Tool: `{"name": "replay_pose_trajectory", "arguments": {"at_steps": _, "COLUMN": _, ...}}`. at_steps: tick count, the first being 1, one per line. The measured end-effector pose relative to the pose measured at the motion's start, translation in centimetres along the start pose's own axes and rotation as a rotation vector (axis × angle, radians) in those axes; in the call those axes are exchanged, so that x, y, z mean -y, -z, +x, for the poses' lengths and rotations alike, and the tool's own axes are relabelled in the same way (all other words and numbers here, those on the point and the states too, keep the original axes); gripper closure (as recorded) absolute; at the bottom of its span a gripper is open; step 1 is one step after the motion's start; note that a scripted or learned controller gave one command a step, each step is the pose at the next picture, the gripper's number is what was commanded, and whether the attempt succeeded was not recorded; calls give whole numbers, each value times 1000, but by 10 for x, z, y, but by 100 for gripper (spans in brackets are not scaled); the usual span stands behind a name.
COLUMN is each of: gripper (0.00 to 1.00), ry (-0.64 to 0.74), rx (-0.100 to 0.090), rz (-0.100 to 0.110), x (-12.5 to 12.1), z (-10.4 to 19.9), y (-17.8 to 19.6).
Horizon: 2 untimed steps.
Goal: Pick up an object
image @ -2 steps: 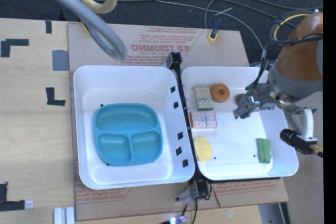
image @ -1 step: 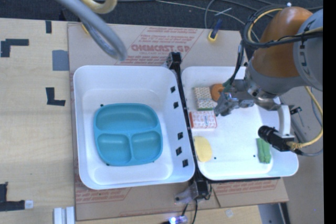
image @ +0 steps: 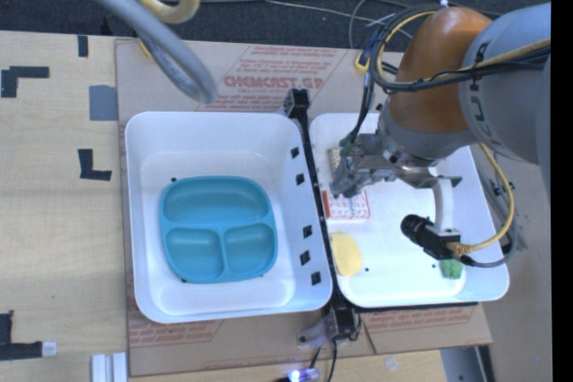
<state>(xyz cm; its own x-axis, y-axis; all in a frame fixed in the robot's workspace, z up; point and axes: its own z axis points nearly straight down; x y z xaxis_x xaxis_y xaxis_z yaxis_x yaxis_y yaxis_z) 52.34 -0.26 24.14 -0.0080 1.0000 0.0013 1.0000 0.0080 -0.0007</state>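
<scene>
1. Right now the claw (image: 347, 183) is low in the right bin (image: 474, 286), hard by the divider (image: 309, 183) between the two bins, and directly over a red-and-white printed card or packet (image: 349, 208) lying flat just right of that divider. That looks like the target; the arm comes down onto it from above because a flat thing gives nothing to grip from the side.
2. Is the claw clenched or released? I cannot tell — the dark tip is a blur against the card, and nothing can be seen held in it, so no grasp to call yet.
3. Below the card, also close against the divider, sits a pale yellow rounded object (image: 346, 254). It lies apart from the claw, untouched, a second candidate if the card refuses to lift.
4. Well right of the divider a black fitting with a yellow cable and a green end (image: 452, 268) trails off the wrist, hanging there as part of the arm's own gear, not a thing to pick.
5. Left of the divider, the left bin (image: 143, 139) holds a blue three-compartment tray (image: 218, 226), lying flat — well out of the action.
6. My read: the pick is at the contact stage, not done. The risk is the card staying flat on the bin floor so close to the divider.
</scene>
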Motion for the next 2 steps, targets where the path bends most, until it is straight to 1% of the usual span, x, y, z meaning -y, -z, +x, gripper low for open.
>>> {"name": "replay_pose_trajectory", "arguments": {"at_steps": 1, "gripper": 100, "ry": -2, "rx": 1, "rz": 1, "x": -12, "z": 48, "y": -11}}
{"name": "replay_pose_trajectory", "arguments": {"at_steps": 2, "gripper": 100, "ry": -2, "rx": 2, "rz": 3, "x": -7, "z": 105, "y": -25}}
